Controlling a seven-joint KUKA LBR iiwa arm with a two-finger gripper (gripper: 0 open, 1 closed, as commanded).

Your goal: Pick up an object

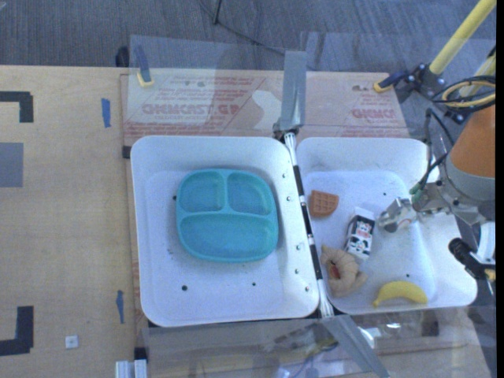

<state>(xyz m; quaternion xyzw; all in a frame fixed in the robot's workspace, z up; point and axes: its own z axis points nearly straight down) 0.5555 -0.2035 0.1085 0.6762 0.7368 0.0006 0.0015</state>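
A: Starting at the tool [396,213], we see it low over the right bin [409,157], reaching in from the right. We cannot tell whether it is apart or together; it is small and blurred from this angle.

B: We agree. Nothing shows clamped in it. The nearest thing is the small black-and-white box [360,235], lying just beside the tool, to its left and a little toward the front of the bin.

A: Beyond that box we find the brown waffle-like piece [323,203], further left and toward the back, near the divider between the bins.

B: In front of the box we see the tan plush toy [342,270], and right of it the yellow banana [400,294] near the front rim, well in front of the tool.

A: Moving outward, the left bin [150,211] holds a teal divided plate [227,215], well apart from the tool.

B: Both bins sit on the wooden worktop [59,211], which carries black and blue tape marks.
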